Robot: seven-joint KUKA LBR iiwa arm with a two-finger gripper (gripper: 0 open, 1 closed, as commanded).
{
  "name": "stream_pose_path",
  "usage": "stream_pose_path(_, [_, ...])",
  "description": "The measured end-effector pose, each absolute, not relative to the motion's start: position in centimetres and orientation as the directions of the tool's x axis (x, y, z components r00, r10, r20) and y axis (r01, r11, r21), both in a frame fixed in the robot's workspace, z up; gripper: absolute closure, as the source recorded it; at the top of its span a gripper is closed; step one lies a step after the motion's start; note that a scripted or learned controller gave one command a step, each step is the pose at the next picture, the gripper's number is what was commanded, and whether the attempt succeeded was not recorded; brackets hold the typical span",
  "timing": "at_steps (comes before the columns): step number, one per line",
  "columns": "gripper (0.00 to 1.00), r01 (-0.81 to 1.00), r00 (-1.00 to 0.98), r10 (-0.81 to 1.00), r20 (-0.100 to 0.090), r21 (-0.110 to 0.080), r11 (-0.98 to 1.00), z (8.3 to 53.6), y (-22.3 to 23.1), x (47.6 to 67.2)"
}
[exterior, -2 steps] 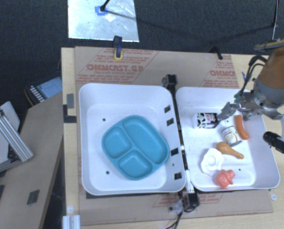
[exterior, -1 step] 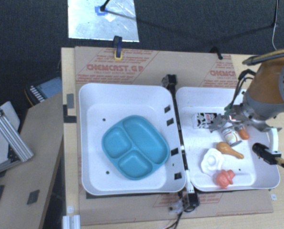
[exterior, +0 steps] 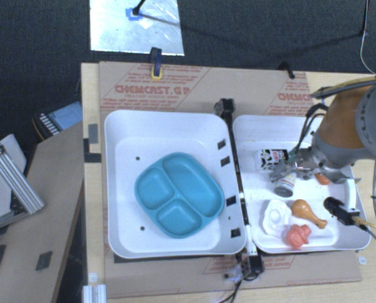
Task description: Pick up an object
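The right bin [exterior: 251,131] holds several small things. A black-and-white patterned carton [exterior: 271,158] lies near its middle, with a small grey can [exterior: 284,184] just below it. Nearer the front are a white piece [exterior: 274,217], a tan toy drumstick [exterior: 308,212] and a pink toy [exterior: 296,235]. A small orange piece [exterior: 322,180] peeks out beside the wrist. My gripper [exterior: 294,167] is low in this bin, right next to the carton and over the can. The grey arm with its orange band [exterior: 342,122] reaches in from the right.
A blue divided plate [exterior: 177,194] lies in the left bin [exterior: 122,169]. A black divider [exterior: 233,169] runs between the bins. Both bins rest on a cardboard sheet [exterior: 175,87].
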State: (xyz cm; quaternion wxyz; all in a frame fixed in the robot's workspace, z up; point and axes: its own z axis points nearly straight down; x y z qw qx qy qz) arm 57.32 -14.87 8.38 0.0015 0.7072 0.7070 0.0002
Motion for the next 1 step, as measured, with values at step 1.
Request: stream_pose_path(1, [1.0, 1.0, -0.001, 1.0, -0.002, 0.006, 0.001, 9.64, -14.82, 57.46])
